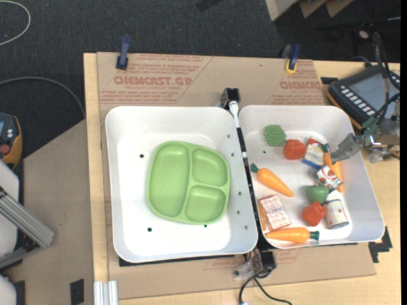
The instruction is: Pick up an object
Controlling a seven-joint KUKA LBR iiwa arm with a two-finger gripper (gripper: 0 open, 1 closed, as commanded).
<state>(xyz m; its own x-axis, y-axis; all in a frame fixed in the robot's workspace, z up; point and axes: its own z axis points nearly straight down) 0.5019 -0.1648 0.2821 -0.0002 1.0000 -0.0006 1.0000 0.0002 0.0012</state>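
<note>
I log: gripper (346, 146) at right bin's (372, 199) right rim, finger spread unreadable, beside blue-white carton (313, 154). Toy food crowds this bin; left bin (124, 170) holds green plate (187, 182).

Pale green divided plate (188, 183) on the white left bin (121, 170). Over in the white right bin (369, 202): an orange carrot (275, 180) with a green tip, a second orange carrot (291, 235) along the near rim, a bumpy dark green ball (274, 135), a red tomato (294, 149). A pink-and-white patterned packet (274, 211), a blue, white and red carton (313, 154), a red and green piece (314, 204), a white can (336, 213). Brown board (191, 75) with red lettering, blue clamp (123, 53), yellow clamp (292, 58).
</note>
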